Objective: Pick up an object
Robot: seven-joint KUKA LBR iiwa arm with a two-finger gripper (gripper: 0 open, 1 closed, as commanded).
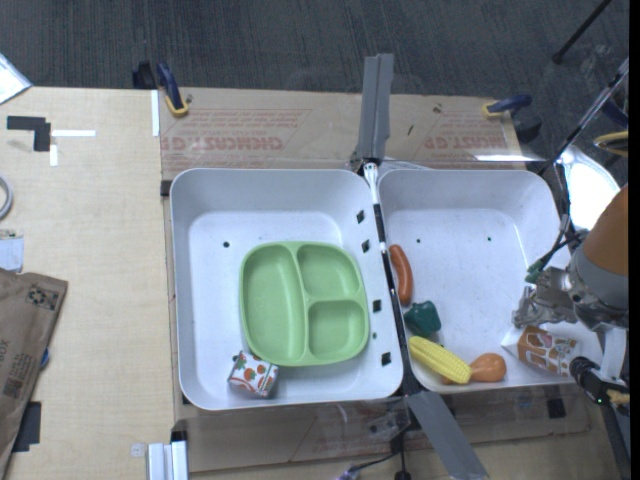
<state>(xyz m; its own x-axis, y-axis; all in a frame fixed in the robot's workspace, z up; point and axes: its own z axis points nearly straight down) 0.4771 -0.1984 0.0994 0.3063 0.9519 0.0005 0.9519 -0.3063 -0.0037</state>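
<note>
- Camera view, operator: your nearest candidate is the small orange-and-white printed carton [548,349], lying flat on the floor of the right white bin [470,258], close to that bin's right wall and near its front edge.
- You see the metal two-finger gripper [537,306] just above and to the left of that carton, at the bin's right side; whether it touches the carton cannot be told.
- You cannot tell from this angle how far the tool is spread, and nothing can be made out in its hold.
- You see the arm [607,268] enter from the right edge, its orange band above the wrist, leaning down over the bin's right wall with the wrist angled toward the bin floor.
- Along the front of the same bin you find an orange rounded toy [488,367] touching a yellow toy corn cob [439,359], with a dark green toy pepper [423,317] just behind them.
- A red-brown toy sausage [402,271] lies against the divider side.
- In the left white bin [200,268] you see a pale green sectioned plastic tray [303,303] and a small red-and-white printed box [252,376] at its front corner.
</note>
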